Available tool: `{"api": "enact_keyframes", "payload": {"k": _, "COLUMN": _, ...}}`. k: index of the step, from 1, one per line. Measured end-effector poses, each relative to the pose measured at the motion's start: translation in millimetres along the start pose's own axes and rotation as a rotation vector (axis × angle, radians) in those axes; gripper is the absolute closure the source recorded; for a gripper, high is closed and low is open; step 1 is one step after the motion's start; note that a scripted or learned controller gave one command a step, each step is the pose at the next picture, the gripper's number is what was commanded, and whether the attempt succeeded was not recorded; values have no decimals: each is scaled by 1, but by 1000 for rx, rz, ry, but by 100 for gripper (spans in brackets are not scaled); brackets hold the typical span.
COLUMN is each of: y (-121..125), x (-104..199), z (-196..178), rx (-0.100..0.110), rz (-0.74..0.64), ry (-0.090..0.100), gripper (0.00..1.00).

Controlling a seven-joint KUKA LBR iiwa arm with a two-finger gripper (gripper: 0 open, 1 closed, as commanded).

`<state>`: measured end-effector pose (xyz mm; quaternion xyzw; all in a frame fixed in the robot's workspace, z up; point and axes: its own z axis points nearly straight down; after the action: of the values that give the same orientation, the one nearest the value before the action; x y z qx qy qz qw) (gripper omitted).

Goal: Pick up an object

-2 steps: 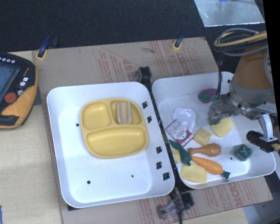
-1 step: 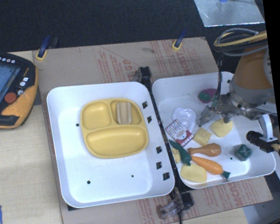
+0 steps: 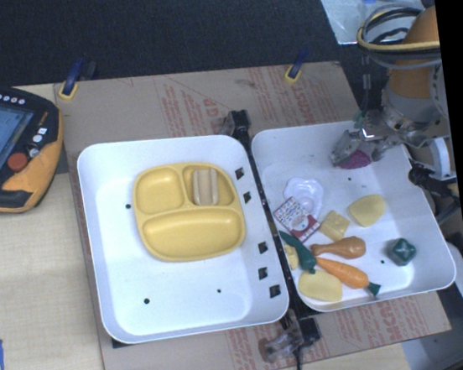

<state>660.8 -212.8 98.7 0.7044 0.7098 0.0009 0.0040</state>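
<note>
You are looking at a small purple object (image 3: 355,157) lying near the back of the right bin (image 3: 426,281), and it is the likeliest target because the gripper (image 3: 367,138) is sitting right over it, touching or nearly touching its top. The metal of the tool and the purple piece are blurring together at that spot, so you cannot tell whether the hand is spread or closed, nor whether anything is actually caught in it. Treat the grasp as unproven.

The arm (image 3: 406,64) is coming in from the right with its orange band above the wrist, which is why it is working the near-right corner of that bin and not the crowded middle. The purple piece is lying apart from the rest, so a straight descent there is risking fewer collisions.

Further forward you are seeing a clear plastic wrapper (image 3: 304,189), a red and white packet (image 3: 293,214), two pale yellow pieces (image 3: 367,209), a toy drumstick (image 3: 341,248), a toy carrot (image 3: 343,272) and a dark green piece (image 3: 401,251), all loosely clustered and some touching.

The left bin (image 3: 121,313) is holding a yellow divided plate (image 3: 189,232) with a tan block (image 3: 204,185) in its upper right compartment. A teach pendant (image 3: 2,142) is resting on the bench at far left.
</note>
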Motion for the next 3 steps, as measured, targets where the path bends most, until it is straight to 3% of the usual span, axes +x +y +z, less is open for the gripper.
{"api": "enact_keyframes", "payload": {"k": 1, "y": -4, "x": 54, "z": 6, "rx": 12, "rz": 1, "ry": 4, "gripper": 0}}
{"api": "enact_keyframes", "payload": {"k": 2, "y": -40, "x": 25, "z": 6, "rx": 13, "rz": 6, "ry": 4, "gripper": 0}}
{"api": "enact_keyframes", "payload": {"k": 3, "y": -3, "x": 74, "z": 6, "rx": 7, "rz": 1, "ry": 3, "gripper": 0}}
